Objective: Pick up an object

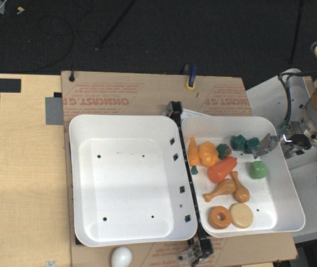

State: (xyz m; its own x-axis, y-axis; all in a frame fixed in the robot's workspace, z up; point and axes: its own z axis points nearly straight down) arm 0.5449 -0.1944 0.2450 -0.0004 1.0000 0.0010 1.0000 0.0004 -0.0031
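The gripper (268,145) of a KUKA arm hangs low over the far right side of the right bin (292,204), just beside two dark green toys (244,143) and above a light green ball (258,169); whether it is parted or closed cannot be told from this angle, and nothing is seen between its tips. Every candidate lies in that bin, none lifted: an orange pepper (207,153), a red pepper (222,169), two drumsticks (220,190), a doughnut (220,217) and a cream disc (241,215). The pick appears barely begun, with the grasp and lift both to come.
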